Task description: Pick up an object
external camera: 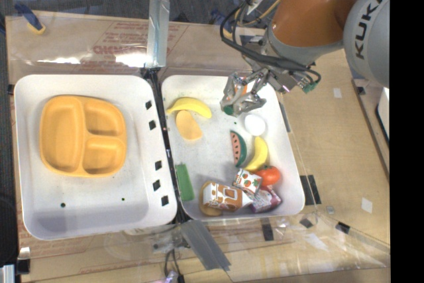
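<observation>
the grey arm [318, 3] reaches in from the right, its gripper [242, 97] low over the right bin's [199, 209] far edge; whether its fingers are open or closed, i cannot tell. a banana [189, 106] lies just left of it, other toy food toward the near corner, an orange divided plate [83, 134] in the left bin [40, 222] on the brown worktop [331, 142].

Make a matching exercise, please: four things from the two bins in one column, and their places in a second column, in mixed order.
Things:
1. orange divided plate
2. green block
3. watermelon slice
4. gripper

Places:
A. along the right bin's left wall, near its front corner
B. above the far side of the right bin
C. in the left bin
D. in the right bin, beside the banana at its right wall

Pairs: 1-C, 2-A, 3-D, 4-B
</observation>
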### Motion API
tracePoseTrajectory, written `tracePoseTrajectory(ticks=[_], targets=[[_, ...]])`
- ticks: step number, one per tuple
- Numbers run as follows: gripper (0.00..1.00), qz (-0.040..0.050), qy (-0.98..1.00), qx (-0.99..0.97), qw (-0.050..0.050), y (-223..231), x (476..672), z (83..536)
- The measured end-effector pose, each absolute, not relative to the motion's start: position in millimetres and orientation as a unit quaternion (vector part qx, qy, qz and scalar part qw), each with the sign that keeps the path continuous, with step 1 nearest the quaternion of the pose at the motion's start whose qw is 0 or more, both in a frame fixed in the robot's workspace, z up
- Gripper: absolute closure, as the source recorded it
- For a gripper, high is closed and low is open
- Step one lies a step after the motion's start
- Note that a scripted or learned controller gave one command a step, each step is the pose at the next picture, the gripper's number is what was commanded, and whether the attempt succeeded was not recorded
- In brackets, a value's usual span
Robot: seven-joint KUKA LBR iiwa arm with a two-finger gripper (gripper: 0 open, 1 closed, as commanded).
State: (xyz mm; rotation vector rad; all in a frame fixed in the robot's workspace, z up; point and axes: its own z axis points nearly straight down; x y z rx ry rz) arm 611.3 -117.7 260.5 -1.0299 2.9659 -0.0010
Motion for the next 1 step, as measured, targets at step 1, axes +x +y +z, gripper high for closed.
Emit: tracePoseTrajectory(ticks=[1], targets=[[1.00, -0.0005, 0.937, -0.350, 0.003, -84.2, 649.6, 278.3]])
